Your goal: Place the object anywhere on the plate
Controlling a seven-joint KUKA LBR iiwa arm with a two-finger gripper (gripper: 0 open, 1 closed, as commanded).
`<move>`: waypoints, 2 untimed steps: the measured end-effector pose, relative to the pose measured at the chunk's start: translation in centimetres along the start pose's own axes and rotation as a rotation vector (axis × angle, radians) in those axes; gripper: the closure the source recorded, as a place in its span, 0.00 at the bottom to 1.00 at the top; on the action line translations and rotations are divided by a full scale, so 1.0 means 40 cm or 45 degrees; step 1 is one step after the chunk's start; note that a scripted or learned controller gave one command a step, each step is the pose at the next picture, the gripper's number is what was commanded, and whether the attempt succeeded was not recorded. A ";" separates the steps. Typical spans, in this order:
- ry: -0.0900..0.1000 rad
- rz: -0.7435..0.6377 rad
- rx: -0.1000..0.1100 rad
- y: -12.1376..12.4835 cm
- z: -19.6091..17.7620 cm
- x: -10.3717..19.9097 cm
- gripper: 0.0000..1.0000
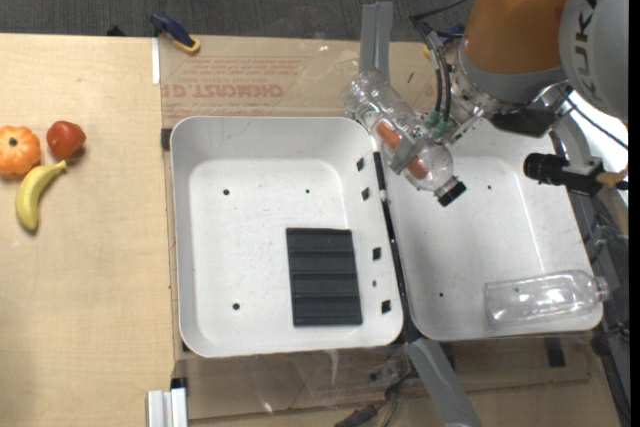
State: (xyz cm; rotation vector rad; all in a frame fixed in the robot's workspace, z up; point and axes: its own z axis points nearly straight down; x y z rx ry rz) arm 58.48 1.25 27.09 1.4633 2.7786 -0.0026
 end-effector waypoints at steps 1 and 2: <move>0.000 -0.308 -0.002 -0.024 -0.098 0.088 1.00; -0.001 -0.656 -0.003 0.072 -0.344 0.075 1.00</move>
